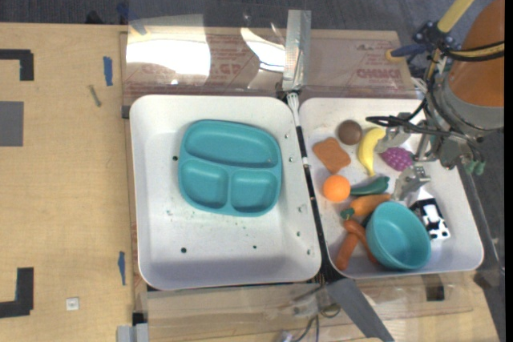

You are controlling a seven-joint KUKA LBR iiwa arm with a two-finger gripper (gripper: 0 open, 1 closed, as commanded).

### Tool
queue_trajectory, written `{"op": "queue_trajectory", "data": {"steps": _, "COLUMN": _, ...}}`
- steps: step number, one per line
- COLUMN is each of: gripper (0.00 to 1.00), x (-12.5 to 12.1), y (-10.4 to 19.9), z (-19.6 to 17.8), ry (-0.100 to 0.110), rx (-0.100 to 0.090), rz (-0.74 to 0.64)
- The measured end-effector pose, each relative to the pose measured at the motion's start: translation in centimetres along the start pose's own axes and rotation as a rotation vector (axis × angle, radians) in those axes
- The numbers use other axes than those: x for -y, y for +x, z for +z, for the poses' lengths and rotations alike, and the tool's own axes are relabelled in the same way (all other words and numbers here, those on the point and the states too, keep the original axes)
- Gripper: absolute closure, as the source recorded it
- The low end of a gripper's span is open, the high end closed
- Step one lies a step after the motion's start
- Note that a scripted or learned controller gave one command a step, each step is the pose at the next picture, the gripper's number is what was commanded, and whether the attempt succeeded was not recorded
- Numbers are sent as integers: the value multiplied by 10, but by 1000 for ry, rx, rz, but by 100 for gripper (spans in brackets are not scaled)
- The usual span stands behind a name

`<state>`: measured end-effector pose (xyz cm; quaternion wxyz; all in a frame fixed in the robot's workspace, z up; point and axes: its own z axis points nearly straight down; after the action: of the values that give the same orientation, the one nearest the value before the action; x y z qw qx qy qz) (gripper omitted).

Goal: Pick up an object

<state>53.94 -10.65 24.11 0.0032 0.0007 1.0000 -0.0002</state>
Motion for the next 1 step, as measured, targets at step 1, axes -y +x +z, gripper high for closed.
{"op": "queue_trajectory", "data": {"steps": 1, "gripper": 0, "x": 18, "y": -56, "z": 65, "ry": -1, "rx": -4, "rz": 105}}
